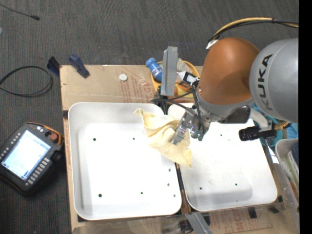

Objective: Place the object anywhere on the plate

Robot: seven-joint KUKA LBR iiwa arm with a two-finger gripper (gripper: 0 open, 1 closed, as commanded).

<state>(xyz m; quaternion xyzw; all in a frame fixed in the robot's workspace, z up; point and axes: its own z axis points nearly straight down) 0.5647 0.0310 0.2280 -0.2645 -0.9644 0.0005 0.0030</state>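
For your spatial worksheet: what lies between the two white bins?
In the camera view, a pale yellow cloth lies draped across the seam between the left bin and the right bin, under the gripper.

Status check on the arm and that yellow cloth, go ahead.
Gripper down at the yellow cloth, grip unconfirmed. Cloth draped across the seam between left bin and right bin. No plate seen.

Cloth (165,138) showing pale yellow, creamy in folds. Both bins (122,199) showing white w/ small dark dots. Arm (273,79) showing grey w/ black KUKA lettering; its band (226,69) glowing orange. Bench (105,84) showing brown cardboard. Pendant (27,155) showing dark grey w/ light screen, orange trim. Floor (97,23) looking dark grey.
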